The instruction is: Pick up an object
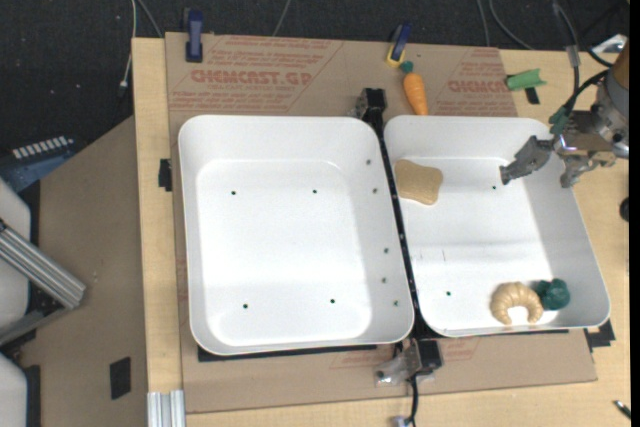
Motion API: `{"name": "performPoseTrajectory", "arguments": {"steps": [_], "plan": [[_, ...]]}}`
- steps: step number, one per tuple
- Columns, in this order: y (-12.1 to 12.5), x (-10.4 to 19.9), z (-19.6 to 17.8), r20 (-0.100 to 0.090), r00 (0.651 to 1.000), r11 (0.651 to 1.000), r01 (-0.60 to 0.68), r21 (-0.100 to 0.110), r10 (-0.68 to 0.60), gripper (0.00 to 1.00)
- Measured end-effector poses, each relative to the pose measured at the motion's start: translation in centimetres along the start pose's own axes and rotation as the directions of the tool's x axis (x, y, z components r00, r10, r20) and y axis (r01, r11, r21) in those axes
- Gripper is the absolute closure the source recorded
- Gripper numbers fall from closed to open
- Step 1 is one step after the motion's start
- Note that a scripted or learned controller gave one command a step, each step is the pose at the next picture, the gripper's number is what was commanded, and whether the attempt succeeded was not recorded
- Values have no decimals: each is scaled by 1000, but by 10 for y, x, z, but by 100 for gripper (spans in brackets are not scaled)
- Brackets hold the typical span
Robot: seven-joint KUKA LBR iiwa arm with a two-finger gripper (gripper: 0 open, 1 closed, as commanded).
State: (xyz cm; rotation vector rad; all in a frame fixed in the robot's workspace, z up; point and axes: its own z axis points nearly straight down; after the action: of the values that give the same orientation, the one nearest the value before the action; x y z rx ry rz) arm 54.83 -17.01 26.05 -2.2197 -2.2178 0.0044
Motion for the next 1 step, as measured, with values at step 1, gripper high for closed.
{"name": "performPoseTrajectory", "arguments": {"steps": [1], "plan": [[1,0,-3,1,1000,1000,1,-6,-1,0]]}}
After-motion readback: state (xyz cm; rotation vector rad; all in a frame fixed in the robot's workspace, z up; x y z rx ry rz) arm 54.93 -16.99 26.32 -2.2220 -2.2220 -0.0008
